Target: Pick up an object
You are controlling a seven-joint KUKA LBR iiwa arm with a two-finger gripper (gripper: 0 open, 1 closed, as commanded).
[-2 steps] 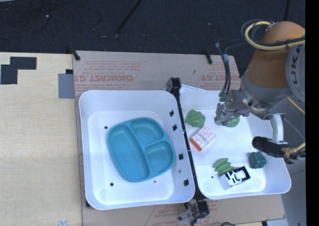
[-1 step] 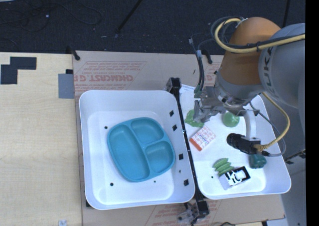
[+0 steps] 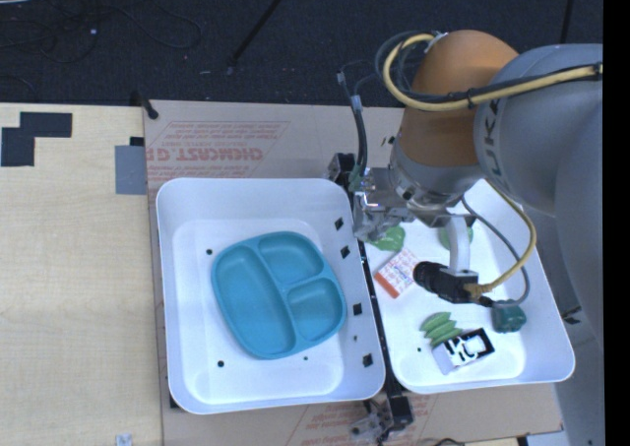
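bench (image 3: 69, 267) | cardboard sheet (image 3: 226, 144) on it | two white bins (image 3: 187, 208) on cardboard

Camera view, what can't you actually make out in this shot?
- Pincer: the wrist above it hides the fingertips, so open or shut is unclear.
- Green object beside it: partly covered by the pincer; contact unclear.
- Right bin: its far part is covered by the arm.
- Red-and-white card: print too small to read.

A dark carpet floor (image 3: 197, 21) with black cables (image 3: 266, 11) lies behind the light wooden counter (image 3: 69, 286), which carries a brown cardboard sheet (image 3: 236, 144)
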